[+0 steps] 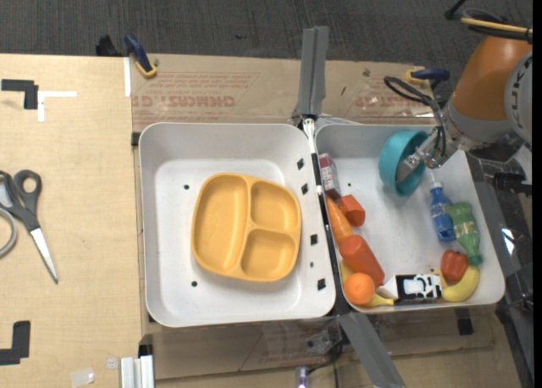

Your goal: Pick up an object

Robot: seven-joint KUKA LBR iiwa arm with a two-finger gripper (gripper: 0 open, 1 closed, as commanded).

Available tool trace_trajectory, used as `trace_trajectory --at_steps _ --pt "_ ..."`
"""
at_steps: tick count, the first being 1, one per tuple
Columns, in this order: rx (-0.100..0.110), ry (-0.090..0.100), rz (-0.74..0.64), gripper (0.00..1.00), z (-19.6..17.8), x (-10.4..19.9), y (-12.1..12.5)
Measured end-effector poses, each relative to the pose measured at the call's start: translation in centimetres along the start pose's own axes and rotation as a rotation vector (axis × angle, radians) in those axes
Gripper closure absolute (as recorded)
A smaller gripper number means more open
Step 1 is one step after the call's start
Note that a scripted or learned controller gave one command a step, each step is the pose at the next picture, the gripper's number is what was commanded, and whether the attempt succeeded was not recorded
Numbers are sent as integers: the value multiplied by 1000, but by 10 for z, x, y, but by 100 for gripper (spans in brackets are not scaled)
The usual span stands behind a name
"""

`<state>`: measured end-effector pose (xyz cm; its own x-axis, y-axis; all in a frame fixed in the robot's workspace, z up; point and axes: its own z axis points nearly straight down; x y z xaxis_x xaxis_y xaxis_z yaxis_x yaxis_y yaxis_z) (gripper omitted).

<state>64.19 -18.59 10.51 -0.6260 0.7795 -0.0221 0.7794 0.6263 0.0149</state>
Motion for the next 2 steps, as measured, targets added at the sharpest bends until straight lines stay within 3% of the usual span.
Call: trace_trajectory --at_steps 1,2 --pt "18 16 -74 0 3 27 36" --pt "8 9 -52 0 2 54 52"
